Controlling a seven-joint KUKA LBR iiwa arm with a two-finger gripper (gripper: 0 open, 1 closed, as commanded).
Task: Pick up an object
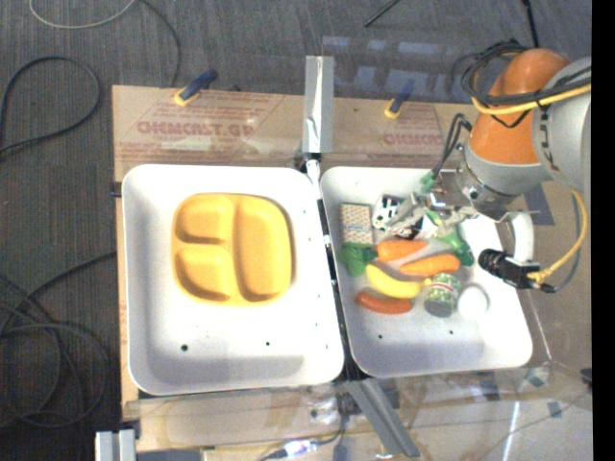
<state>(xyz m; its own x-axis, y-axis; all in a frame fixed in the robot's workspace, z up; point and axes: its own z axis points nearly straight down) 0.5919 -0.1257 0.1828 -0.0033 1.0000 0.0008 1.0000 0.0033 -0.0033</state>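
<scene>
My gripper (430,206) hangs low over the back of the right bin (432,349), just above a pile of toy food. Right under it lie a black-and-white item (389,211) and a green piece (462,248). In front of those are two orange carrots (421,257), a yellow banana (389,281) and a red sausage (384,303). To the left sit a small patterned box (356,221) and a green vegetable (357,255). A small jar (440,296) and a white round object (473,302) sit towards the right.
The left bin (154,353) holds a yellow divided tray (233,248). A raised divider (327,257) separates the two bins. The grey arm with its orange band (509,123) comes in from the right, and a black cable end (500,262) hangs over the right bin's edge.
</scene>
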